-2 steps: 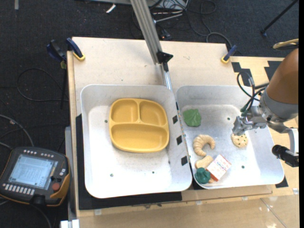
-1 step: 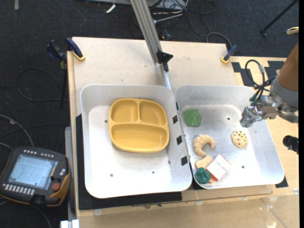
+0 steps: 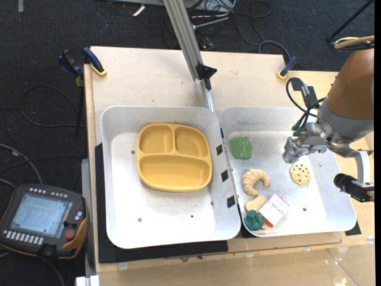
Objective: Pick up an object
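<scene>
Tan bench [image 3: 149, 76] bears left bin [image 3: 113, 159], right bin [image 3: 333, 207] side by side.

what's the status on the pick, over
Pincer low over right bin, nothing seen held. Cookie just beside it, untouched. Green piece, croissant lie further left, not blocking.

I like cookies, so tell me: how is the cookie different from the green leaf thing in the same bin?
The cookie is tan with dark spots; the green leaf piece is plain green. The cookie is round, while the leaf piece is more lumpy and uneven. The cookie lies just below the pincer; the leaf piece lies further left, near the bin's left side. Both lie flat in the right bin, untouched.
</scene>
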